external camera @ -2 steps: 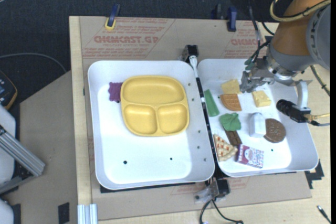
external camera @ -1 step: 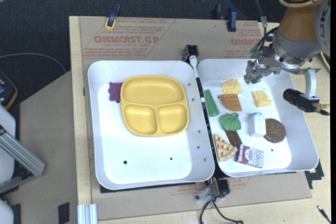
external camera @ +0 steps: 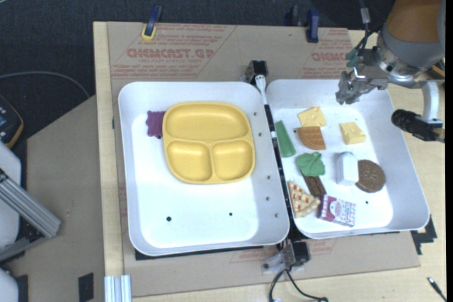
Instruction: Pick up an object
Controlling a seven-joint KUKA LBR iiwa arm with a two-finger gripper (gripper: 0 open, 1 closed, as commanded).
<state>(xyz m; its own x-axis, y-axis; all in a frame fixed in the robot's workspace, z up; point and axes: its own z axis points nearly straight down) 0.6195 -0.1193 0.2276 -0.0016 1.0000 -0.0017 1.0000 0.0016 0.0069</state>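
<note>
My gripper (external camera: 348,94) hangs over the far edge of the right bin (external camera: 403,152), above and to the right of a yellow cheese wedge (external camera: 311,117); nothing shows between its fingers. Below it lie a second yellow cheese block (external camera: 352,132), a tan bread slice (external camera: 311,138), a green bar (external camera: 284,139), a green leaf (external camera: 310,164), a white block (external camera: 347,167), a brown cookie (external camera: 370,176), a pizza slice (external camera: 304,200) and a red-and-white packet (external camera: 337,211).
The left bin (external camera: 141,208) holds a yellow divided plate (external camera: 209,141) with a purple item (external camera: 154,123) at its left edge. Clamps (external camera: 150,25) sit at the board's far edge. A black part of the arm (external camera: 417,124) juts over the right bin's right rim.
</note>
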